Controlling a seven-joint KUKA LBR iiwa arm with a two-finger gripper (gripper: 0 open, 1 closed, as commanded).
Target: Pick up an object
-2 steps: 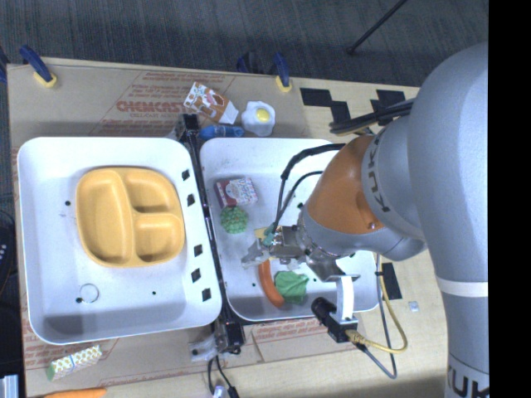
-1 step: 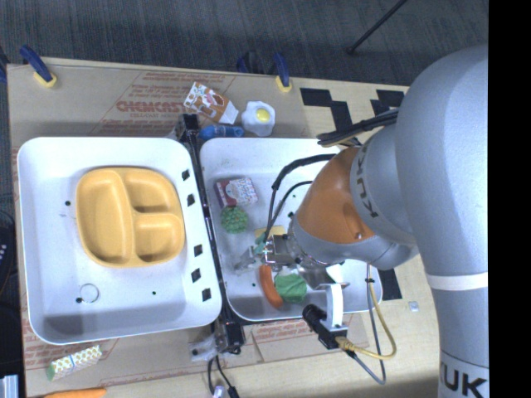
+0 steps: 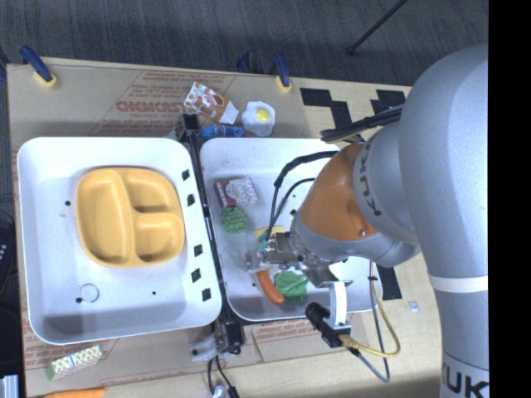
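Note:
The right bin (image 3: 217,160) holds a red and white packet (image 3: 236,192), a green knobby ball (image 3: 234,219), an orange carrot-shaped piece (image 3: 269,287) and a green leafy piece (image 3: 291,284). A small yellow and green item (image 3: 270,237) lies partly hidden under the wrist. My gripper (image 3: 267,259) is low in this bin, just above the carrot piece and the green piece and right of the ball. The orange-banded wrist (image 3: 336,206) covers the bin's right half.
In the left bin (image 3: 41,247) lies a yellow divided tray (image 3: 129,214). Behind the bins sit a small carton (image 3: 203,99), a yellow and white item (image 3: 260,117) and a blue item (image 3: 220,131). A wrapped sweet (image 3: 75,360) lies at the bench's front left.

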